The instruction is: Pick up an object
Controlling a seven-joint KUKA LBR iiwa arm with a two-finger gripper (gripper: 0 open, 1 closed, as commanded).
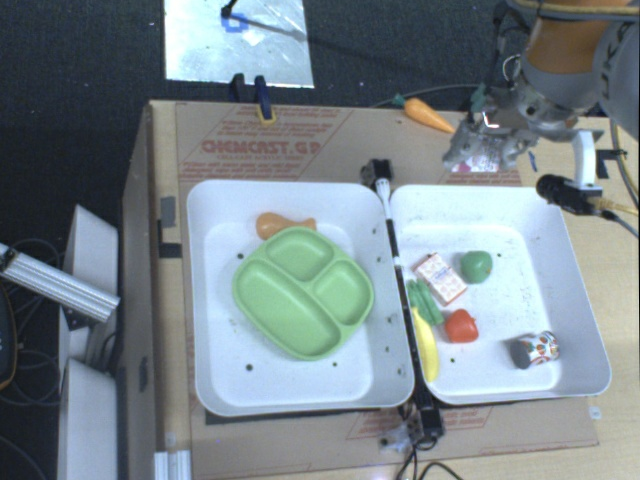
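Grey arm (pixel 575 38) hangs bent over the right bin's (pixel 560 223) far rim, claw (pixel 485 143) just beyond it; can't tell its grip, honestly.

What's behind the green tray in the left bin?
An orange item pokes out behind the green tray, against the left bin floor. Its lower part is covered by the tray.

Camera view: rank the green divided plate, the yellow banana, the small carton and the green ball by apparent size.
1. green divided plate, by far the largest
2. yellow banana
3. small carton
4. green ball
The carton and ball look close, so that order is unsure.
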